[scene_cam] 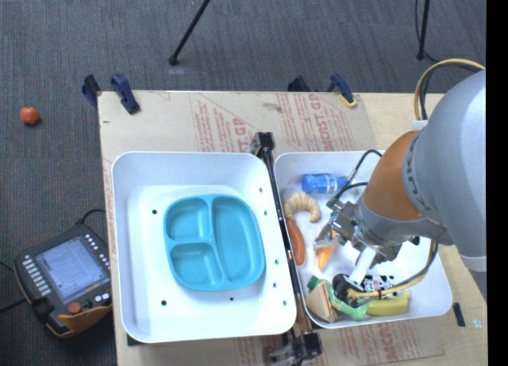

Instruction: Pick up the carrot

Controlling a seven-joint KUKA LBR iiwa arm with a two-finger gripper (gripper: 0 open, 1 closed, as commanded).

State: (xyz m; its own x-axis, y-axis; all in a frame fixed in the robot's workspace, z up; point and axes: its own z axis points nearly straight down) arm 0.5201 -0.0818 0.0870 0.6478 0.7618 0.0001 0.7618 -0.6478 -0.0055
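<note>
Though the gripper [333, 233] hangs low in the right bin [432, 297], I cannot tell its jaw state; the carrot [324, 256] lies just below-left of it, pointing downward.

Single fixed camera above bench [238, 118], looking down at slant on both bins [135, 198]; moderate distance.

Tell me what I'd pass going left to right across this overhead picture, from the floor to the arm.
Small orange ball on the floor → handheld control pad → blue divided plate → hot dog → carrot → grey and orange arm.
</note>
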